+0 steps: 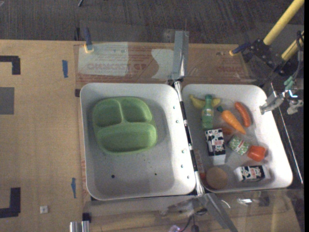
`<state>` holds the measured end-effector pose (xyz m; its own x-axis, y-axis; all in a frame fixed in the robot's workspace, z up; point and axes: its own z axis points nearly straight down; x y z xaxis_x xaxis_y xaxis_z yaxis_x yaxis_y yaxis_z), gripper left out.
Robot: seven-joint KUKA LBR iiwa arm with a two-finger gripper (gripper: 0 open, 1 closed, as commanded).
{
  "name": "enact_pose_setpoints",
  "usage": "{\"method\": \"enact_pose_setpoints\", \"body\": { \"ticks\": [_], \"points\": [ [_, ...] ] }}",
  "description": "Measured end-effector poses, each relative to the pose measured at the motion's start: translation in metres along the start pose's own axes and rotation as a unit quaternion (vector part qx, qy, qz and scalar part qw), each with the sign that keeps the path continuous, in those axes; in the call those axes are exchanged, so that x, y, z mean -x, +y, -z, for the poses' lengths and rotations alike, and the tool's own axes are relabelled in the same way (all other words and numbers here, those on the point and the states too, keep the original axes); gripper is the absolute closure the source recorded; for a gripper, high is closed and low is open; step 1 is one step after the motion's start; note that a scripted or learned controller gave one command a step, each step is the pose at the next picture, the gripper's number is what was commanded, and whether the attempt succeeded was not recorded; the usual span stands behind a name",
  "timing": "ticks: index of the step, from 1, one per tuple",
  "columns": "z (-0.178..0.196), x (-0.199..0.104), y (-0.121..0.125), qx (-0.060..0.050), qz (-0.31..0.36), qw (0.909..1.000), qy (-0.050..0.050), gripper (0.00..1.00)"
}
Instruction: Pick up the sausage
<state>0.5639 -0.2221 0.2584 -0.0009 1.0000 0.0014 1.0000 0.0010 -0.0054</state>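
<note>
The sausage (243, 114) is a reddish-orange link lying at a slant in the upper right of the right bin (279, 144), just right of the orange carrot (233, 122). My gripper (281, 106) hangs over the bin's right rim, to the right of the sausage and apart from it. Its two pale fingers stand apart, open, with nothing between them.
Sharing the right bin are a banana (198, 101), a green bottle (207, 112), two milk cartons (215, 142) (250, 173), a green-and-white can (238, 144), a red piece (257, 152) and a brown round item (217, 177). A green divided plate (124, 124) lies in the left bin (145, 178).
</note>
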Motion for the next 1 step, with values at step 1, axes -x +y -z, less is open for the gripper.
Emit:
{"method": "enact_pose_setpoints", "body": {
  "ticks": [1],
  "points": [
    [0.0000, 0.0000, 0.0000, 0.000, 0.000, 1.0000, 0.000, 0.00]
  ]
}}
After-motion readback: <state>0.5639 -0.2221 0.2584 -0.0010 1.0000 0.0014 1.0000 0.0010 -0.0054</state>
